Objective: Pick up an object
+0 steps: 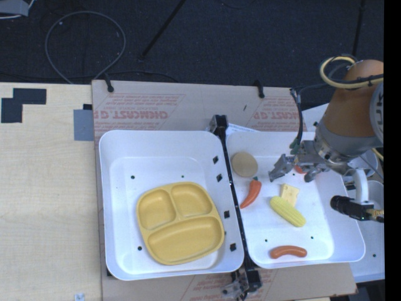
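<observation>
My gripper (294, 170) hangs over the back of the right bin (341, 246), open, with nothing visibly between its fingers; a small red patch shows at its right finger (311, 174). Just in front of it lies a yellow cheese wedge (289, 194), with a corn cob (287, 211) beside that. To the gripper's left are a tan round bun (244, 164) and a red-orange pepper (250, 193). A sausage (288, 252) lies near the bin's front wall.
The left bin (116, 168) holds a yellow divided plate (180, 221). A black divider (229, 193) runs between the bins. The grey arm with its orange band (354, 108) stands at the right, with cables behind it.
</observation>
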Controlling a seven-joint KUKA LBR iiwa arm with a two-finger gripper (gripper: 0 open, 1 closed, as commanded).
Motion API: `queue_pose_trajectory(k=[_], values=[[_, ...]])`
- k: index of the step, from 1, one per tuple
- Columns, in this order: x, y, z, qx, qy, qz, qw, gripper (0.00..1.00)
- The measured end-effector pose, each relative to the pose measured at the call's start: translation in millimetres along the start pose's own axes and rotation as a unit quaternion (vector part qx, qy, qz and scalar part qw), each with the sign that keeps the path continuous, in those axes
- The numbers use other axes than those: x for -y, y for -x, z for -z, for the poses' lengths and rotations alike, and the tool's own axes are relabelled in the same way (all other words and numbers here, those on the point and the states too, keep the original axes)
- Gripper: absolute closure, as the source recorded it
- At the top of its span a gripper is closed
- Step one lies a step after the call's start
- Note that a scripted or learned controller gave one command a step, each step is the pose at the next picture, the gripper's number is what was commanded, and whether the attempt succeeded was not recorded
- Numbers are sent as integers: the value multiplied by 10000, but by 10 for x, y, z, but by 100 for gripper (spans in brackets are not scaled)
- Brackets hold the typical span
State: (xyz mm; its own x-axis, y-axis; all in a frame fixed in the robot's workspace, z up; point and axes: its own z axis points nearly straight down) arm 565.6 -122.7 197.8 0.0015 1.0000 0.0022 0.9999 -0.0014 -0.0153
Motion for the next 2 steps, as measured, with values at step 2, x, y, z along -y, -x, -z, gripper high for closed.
queue_pose_trajectory(k=[2], values=[[-10,64,-547,1,29,6,10000,0]])
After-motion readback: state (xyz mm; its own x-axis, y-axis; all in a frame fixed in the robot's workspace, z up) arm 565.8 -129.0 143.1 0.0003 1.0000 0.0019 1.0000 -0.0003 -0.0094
